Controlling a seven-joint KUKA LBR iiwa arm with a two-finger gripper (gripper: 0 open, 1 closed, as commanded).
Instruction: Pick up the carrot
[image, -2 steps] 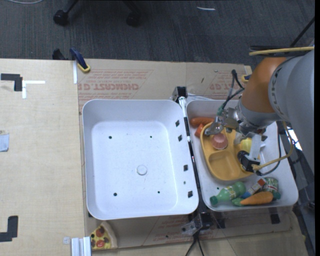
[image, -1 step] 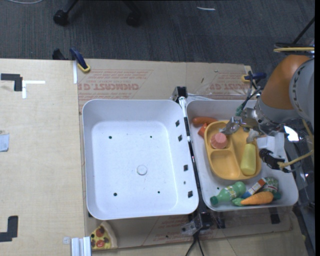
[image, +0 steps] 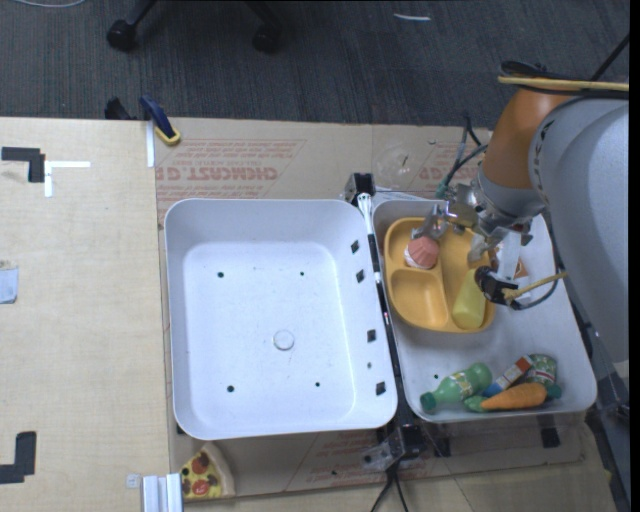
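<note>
The orange carrot (image: 515, 397) lies on its side in the near right corner of the right bin (image: 570, 330). It touches a green bottle (image: 458, 387) on its left and a small red-labelled bottle (image: 530, 370) just behind it. My gripper (image: 468, 228) hangs over the far part of the right bin, above the back edge of a yellow divided plate (image: 425, 300). It is well away from the carrot, and nothing is seen held in it.
The yellow plate holds a pink-and-red round item (image: 422, 252) and a pale yellow piece (image: 467, 300). In the left bin (image: 190, 300) lies a small white disc (image: 284, 341). A toy pizza slice (image: 203, 475) lies on the bench near the left bin's front corner.
</note>
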